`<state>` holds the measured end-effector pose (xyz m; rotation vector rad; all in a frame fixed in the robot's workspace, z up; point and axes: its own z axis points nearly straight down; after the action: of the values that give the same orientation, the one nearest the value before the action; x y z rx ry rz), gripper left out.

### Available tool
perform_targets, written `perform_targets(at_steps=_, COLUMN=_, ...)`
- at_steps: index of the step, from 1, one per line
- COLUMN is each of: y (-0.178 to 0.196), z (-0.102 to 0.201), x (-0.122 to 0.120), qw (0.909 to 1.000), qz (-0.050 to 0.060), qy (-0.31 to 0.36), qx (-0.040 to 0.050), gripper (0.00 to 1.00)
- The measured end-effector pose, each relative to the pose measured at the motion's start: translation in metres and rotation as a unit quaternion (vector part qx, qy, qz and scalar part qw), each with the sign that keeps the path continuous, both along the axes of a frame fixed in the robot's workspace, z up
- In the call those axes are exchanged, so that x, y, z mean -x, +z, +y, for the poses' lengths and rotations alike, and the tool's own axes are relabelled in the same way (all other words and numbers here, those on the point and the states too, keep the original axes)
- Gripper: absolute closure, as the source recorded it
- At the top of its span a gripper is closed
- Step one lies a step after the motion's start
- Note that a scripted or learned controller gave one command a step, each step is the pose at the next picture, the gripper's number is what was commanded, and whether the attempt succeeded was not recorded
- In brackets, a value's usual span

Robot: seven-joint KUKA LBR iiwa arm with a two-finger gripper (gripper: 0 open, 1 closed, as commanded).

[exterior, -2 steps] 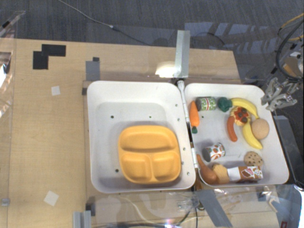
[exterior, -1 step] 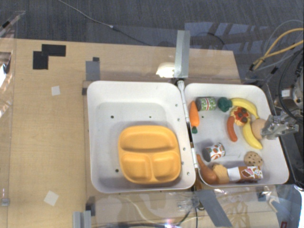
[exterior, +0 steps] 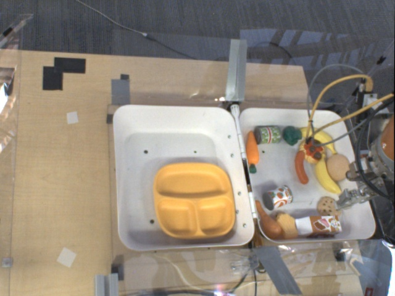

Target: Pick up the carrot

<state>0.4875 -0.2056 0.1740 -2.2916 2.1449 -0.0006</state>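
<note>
1. Two bins; carrot (exterior: 252,149) in right bin (exterior: 287,172), against its left wall.
2. Long axis runs near-far; dark stub end toward the near side.
3. Gripper (exterior: 350,197) at right edge beside banana (exterior: 327,171); grip state cannot be told.

No legible text, can (exterior: 268,134) label, small can (exterior: 279,197) print and bottle (exterior: 320,225) label too blurred to read
</note>
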Motion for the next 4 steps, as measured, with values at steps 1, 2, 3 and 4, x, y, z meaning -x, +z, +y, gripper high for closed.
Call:
perform_targets(at_steps=1, y=0.020, z=0.009, x=-0.030, qw=0.9989, qz=-0.002, qy=0.046, qx=0.0002, gripper=1.00)
perform_targets(at_steps=2, y=-0.058, z=0.012, x=-0.005, qw=0.9361, qz=-0.008, qy=0.352, qx=0.0050, gripper=1.00)
perform_targets(at_steps=3, y=0.059, z=0.007, x=-0.048, qw=0.9149, qz=-0.005, qy=0.404, qx=0.0058, gripper=1.00)
perform_targets(at_steps=4, y=-0.086, z=0.029, x=-0.046, qw=0.8166, qz=-0.002, qy=0.577, qx=0.0046, gripper=1.00)
